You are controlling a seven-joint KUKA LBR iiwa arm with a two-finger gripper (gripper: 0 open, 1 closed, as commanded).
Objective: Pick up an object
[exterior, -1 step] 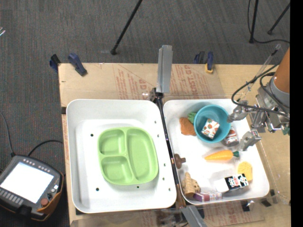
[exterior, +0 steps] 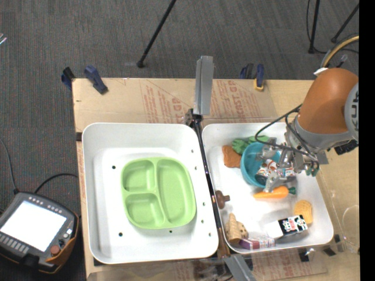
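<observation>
- Scanning from the left: the left bin [exterior: 94, 157] carries a green tray [exterior: 158, 192] with three compartments, lying flat near its middle.
- The right bin [exterior: 325, 215] holds the clutter: a brown piece [exterior: 230, 156] by the divider, a teal bowl [exterior: 253, 163], a carrot [exterior: 272, 194], a round biscuit [exterior: 303, 211], a black-and-white carton [exterior: 292, 225], and a waffle cone [exterior: 235, 229] near the front wall.
- The gripper [exterior: 273, 183] hangs low over the right bin, just right of the bowl and directly above the carrot.
- Gripper state: cannot be judged here; the wrist hardware and the bowl's contents clutter that spot, and nothing is plainly seen held.
- Key relation: the carrot is the nearest candidate. It lies just below the gripper tip, touching or nearly so, long axis running left to right, thick end to the right.
- Judgement: a grasp calls for closing across the carrot's short width; the bowl rim crowding its left end may obstruct.
</observation>
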